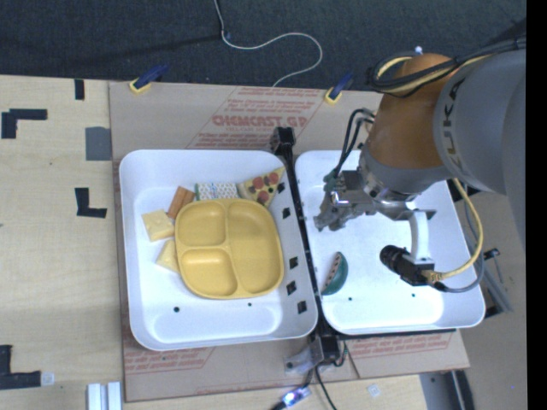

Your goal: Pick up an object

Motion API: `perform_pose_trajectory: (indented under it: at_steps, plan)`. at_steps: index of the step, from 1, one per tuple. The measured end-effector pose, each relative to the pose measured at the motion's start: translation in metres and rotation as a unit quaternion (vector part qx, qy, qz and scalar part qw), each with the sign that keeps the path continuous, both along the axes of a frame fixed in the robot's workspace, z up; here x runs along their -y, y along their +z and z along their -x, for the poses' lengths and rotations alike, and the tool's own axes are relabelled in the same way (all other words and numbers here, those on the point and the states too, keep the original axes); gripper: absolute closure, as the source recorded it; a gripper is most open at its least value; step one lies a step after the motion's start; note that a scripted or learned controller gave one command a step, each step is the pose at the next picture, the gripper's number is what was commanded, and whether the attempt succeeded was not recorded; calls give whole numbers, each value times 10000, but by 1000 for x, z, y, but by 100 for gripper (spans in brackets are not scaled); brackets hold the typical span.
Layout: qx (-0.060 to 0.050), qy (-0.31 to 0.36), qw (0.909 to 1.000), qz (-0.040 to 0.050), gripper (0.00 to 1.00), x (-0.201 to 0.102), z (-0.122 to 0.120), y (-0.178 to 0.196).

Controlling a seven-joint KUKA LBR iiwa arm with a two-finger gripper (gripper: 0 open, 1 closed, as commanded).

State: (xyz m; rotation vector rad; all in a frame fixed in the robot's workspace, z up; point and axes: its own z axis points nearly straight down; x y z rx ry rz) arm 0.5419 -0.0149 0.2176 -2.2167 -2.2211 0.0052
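A: Where's the green wedge point(332, 274)?
B: Right bin point(385, 314), by its left wall, long axis running up-right to down-left.
A: And the claw point(332, 212)?
B: Above it, apart; finger gap unreadable.

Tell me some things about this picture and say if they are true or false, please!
1. The yellow plate lies in the left bin. True.
2. The green slice lies in the left bin. False: it lies in the right bin, near the wall between the two bins.
3. The gripper hangs over the right bin. True.
4. The gripper holds the green slice. False: the slice lies on the bin floor, below the gripper in the picture and apart from it.
5. The yellow plate has three sections. True.
6. The yellow plate lies alone in its bin. False: small flat pieces peek out along its left and top edges.
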Motion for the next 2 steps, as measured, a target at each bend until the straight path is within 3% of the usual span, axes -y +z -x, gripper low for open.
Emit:
perform_pose_trajectory:
  at_steps: [2]
  plan:
    - [12,4,10000,-2,100,3,-11,-4]
